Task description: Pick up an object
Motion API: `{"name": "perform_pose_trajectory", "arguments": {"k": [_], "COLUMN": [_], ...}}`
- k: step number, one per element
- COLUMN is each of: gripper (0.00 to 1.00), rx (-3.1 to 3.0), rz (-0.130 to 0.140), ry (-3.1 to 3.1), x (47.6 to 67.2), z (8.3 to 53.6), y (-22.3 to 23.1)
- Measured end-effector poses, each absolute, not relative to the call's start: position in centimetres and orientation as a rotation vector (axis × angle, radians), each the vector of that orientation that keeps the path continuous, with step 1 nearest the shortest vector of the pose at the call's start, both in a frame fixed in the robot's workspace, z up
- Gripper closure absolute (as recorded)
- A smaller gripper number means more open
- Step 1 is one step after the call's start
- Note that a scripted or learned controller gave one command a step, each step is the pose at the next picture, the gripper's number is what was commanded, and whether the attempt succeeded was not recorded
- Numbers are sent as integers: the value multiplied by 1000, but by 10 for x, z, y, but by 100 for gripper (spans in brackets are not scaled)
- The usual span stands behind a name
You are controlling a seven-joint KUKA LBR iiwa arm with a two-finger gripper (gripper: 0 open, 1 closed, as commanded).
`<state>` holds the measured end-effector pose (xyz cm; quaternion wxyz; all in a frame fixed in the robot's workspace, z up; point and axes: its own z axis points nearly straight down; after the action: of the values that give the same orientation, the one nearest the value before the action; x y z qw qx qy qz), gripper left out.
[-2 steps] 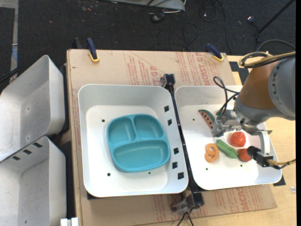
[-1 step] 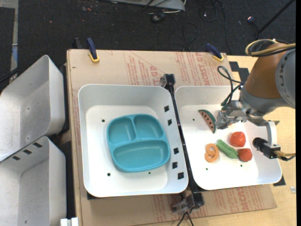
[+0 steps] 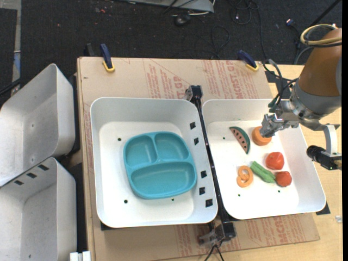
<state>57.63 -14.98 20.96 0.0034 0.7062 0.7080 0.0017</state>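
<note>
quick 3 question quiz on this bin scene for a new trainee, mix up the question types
1. True or false: the blue divided tray lies in the right bin.
2. Multiple choice: which item does the pincer hover over? A) the watermelon slice B) the orange piece C) the green vegetable
3. Fill the blank: the orange ring lies just to the ____ of the green vegetable in the camera view.

Key
1. False; it lies in the left bin.
2. B
3. left
</note>
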Motion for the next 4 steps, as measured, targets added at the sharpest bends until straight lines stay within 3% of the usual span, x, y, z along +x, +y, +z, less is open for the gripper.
{"name": "perform_pose_trajectory", "arguments": {"k": [1,4], "gripper": [100,100], "rx": [2216,2215], "rz": [3,-1], "ry": [2222,2233], "x": [577,536], "z": [233,215], "y": [-150,7]}}
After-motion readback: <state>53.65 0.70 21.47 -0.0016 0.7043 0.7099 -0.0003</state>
